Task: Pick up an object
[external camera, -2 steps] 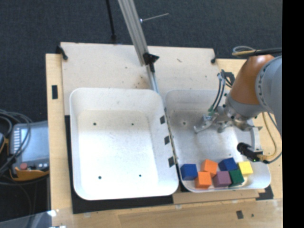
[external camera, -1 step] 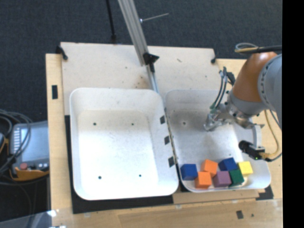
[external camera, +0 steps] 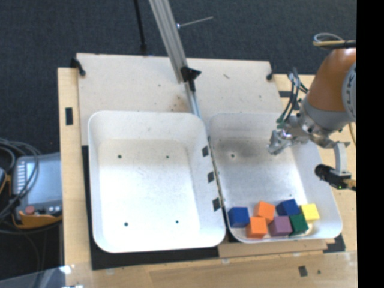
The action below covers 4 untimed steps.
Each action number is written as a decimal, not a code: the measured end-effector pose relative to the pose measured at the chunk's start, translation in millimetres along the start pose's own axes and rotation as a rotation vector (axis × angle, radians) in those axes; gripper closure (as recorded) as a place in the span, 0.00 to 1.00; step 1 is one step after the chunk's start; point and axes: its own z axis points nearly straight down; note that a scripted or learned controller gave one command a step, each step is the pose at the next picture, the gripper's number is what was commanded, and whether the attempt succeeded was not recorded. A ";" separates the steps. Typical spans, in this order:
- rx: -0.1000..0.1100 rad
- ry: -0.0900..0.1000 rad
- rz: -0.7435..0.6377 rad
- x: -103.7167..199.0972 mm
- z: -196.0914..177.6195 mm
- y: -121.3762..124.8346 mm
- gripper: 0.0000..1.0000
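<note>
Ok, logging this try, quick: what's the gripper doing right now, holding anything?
Two-finger gripper: above the right-hand shallow white bin, away from the coloured blocks; nothing seen between its fingers; open or shut cannot be told.

Left bin floor open throughout, right bin open across its far and middle floor, cluster of coloured blocks crowding its near edge, slanted metal rail crossing above the bins' far junction, tool over right bin's far side.

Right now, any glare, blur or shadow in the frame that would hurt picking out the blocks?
Camera view: light is even and soft, with no hard glare on the white bins. The blocks are slightly soft, but their colours separate cleanly. The claw looks blurred. A faint grey smudge lies on the right bin's floor, left of the claw.
</note>
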 end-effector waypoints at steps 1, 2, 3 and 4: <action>0.002 0.000 -0.001 -1.5 -45.0 -2.1 1.00; 0.001 0.000 -0.004 -2.9 -94.7 -0.2 1.00; 0.008 0.002 -0.004 41.1 -97.3 0.6 1.00; 0.009 0.001 -0.003 83.2 -88.6 -4.1 1.00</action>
